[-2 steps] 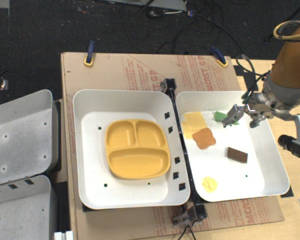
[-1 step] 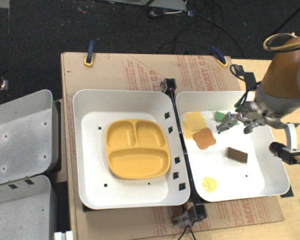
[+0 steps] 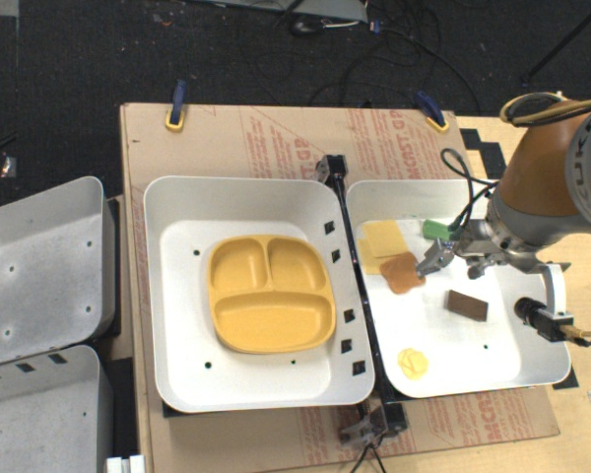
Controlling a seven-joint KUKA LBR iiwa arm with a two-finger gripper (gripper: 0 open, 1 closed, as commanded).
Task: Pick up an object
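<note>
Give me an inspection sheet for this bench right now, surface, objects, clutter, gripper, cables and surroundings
Surface: brown board bearing two white bins, left bin and right bin, side by side.
Job's things: in the right bin, a pale yellow slab, a brown piece touching it, a dark brown block, a small yellow item, a green item.
Clutter: yellow divided tray in the left bin.
Gripper: gripper low over the right bin beside the brown piece; finger state unclear.
Cables: dark cables on the floor behind the board.
Surroundings: black floor, spare white bins at left, two clamps on the board's far edge.
</note>
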